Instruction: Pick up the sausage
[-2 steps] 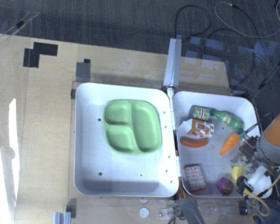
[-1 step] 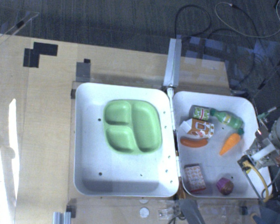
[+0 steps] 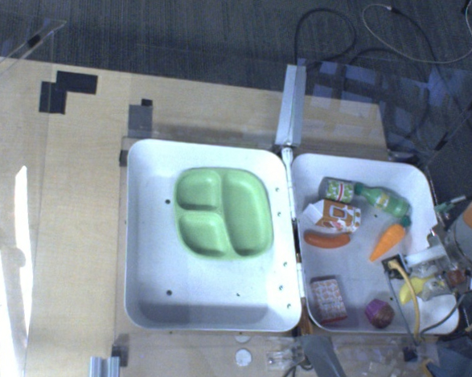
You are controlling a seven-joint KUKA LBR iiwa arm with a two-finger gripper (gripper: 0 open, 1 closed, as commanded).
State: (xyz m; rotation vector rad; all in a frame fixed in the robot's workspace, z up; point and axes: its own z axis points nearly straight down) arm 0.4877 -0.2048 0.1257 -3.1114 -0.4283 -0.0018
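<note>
1. The reddish-brown sausage [image 3: 327, 239], a short smooth cylinder, lies flat on the floor of the right-hand shallow white bin [image 3: 306, 180], close to that bin's left wall and roughly midway along it.
2. A small orange-and-white carton [image 3: 336, 216] touches or slightly overlaps the sausage's upper side, so that flank is crowded; the side toward the camera faces bare bin floor.
3. A green plastic bottle [image 3: 364, 195] lies on its side beyond the carton, and an orange carrot [image 3: 388, 241] rests at a slant just to the sausage's right, apart from it.
4. A pinkish speckled packet [image 3: 327, 298] and a dark purple round item [image 3: 380, 313] sit nearer the front wall, well clear of the sausage.
5. The gripper [image 3: 411, 272] hangs low at the right bin's right side, beside a yellow item [image 3: 407, 293]; whether it is released or clenched I cannot tell, and nothing is seen held.
6. The green three-compartment plate [image 3: 222, 211] sits in the left-hand white bin [image 3: 139, 241], out of the way.
7. Judging from this, the freest approach is from above, with the left wall and carton limiting room.
</note>
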